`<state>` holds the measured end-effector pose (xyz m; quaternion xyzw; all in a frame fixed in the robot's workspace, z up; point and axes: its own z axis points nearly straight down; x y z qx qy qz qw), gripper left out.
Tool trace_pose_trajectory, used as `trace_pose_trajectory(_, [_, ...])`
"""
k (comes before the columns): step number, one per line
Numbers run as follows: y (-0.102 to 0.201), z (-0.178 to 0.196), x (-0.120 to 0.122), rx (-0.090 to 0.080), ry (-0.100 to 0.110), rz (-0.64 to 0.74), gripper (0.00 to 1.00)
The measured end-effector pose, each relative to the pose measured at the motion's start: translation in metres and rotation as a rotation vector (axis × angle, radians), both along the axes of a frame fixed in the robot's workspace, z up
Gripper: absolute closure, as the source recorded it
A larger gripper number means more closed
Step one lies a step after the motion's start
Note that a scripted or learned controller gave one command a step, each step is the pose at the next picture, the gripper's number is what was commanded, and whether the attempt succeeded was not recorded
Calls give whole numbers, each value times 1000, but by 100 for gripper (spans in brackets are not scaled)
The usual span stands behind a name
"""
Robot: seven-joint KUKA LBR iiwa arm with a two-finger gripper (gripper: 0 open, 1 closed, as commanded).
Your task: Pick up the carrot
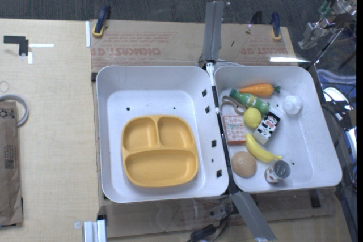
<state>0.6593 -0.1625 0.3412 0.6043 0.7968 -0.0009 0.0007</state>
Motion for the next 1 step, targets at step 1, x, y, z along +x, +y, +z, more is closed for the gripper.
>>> trace_pose_trajectory(1, [46, -57, 0, 1, 2, -250, 100])
